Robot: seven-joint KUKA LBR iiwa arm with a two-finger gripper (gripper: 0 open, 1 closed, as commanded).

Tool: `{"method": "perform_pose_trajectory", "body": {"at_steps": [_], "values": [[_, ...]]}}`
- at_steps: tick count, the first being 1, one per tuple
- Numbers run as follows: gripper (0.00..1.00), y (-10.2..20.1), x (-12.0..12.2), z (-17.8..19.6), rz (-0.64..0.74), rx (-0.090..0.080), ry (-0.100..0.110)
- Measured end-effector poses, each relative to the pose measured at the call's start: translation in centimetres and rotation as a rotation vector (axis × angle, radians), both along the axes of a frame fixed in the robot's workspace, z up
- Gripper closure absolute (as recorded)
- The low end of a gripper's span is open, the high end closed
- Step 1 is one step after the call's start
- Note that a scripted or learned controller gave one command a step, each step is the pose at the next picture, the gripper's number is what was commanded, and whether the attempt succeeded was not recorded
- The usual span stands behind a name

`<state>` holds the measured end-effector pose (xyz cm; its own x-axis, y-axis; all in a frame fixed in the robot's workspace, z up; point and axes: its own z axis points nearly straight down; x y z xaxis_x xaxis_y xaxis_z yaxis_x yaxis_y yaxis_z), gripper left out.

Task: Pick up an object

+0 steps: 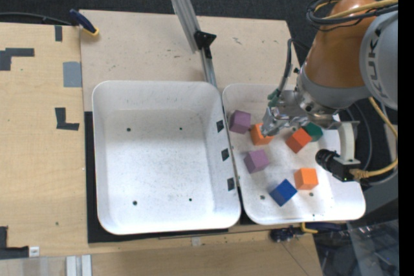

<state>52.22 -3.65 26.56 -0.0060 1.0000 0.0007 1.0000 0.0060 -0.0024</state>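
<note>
Closest to the viewer, along the bottom, runs the front edge of a pale wooden bench (39, 139) with two shallow white bins side by side on it. The left bin (103, 158) has a speckled floor. In the right bin (352, 203), nearest the front, a blue cube (283, 192) lies beside an orange cube (306, 178). A little farther back sits a purple cube (255, 160). Beyond it, a second orange block (259, 134) lies right under the gripper (277, 121), touching or nearly touching it. To the right are a red-orange cube (299, 139) and a green piece (314, 132), partly hidden by the arm (343, 55). Another purple cube (240, 121) rests near the bin's left wall. The gripper is low over the blocks; I cannot tell whether its fingers are spread or pressed together, or whether anything sits between them. Farther back, a slanted metal rail (184, 6) crosses the bench, and a blue-and-yellow clamp (85, 22) lies at the far left.
</note>
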Motion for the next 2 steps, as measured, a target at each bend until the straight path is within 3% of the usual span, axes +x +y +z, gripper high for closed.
{"method": "perform_pose_trajectory", "body": {"at_steps": [2], "values": [[1.00, 11.5, -0.5, -2.5, 0.002, 0.001, 0.001]]}}
